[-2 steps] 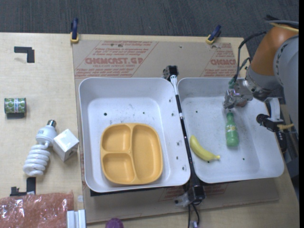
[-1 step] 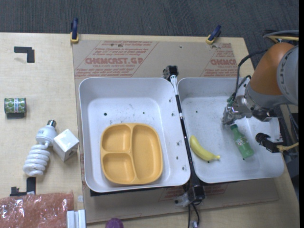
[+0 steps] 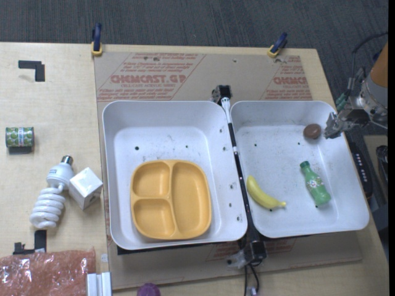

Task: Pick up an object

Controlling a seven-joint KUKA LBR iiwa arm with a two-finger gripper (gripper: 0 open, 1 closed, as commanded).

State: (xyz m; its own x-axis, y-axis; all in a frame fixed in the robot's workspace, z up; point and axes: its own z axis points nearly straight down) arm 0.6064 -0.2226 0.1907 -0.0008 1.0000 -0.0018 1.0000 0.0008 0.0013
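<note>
Right bin: wide open floor across its far-left and middle, with a banana and green bottle crowding the near side and a brown lump by the far-right rim. Left bin: a yellow divided plate blocks the near half, far strip free.

Far side, a dark grey carpeted floor runs the full width. Nearer, the pale wooden tabletop spreads out, evenly lit, with a brown printed board lying on it, pinned at its far edge by two blue-and-yellow clamps.
</note>
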